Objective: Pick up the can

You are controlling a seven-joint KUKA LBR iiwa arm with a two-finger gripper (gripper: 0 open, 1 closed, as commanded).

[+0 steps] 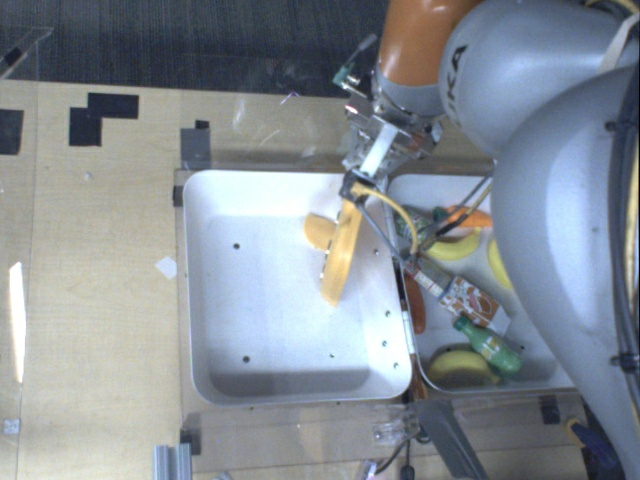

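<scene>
Yellow and flat, a disc [340, 256] stands on edge in the left bin [250, 368], its upper end meeting the tip of the tool [353, 188]. Whether the tool is apart, together or clamped on the disc cannot be told. A second, rounder yellow piece [319, 231] sits touching the disc's left side.

There are two white bins side by side on the tabletop [90, 268]. The left one carries the two yellow pieces. The right bin [540, 373] holds two bananas, one near its top [452, 249] and one at its lower edge [460, 366], one green bottle [492, 345], one printed packet [466, 299] and one red stick [417, 311] along its left wall. Which of these things is the can cannot be told.

The arm [560, 118] comes in from the right, and its orange band [425, 23] sits above the wrist. It slants down and leftward, so the tool hangs over the left bin's top right corner.
</scene>
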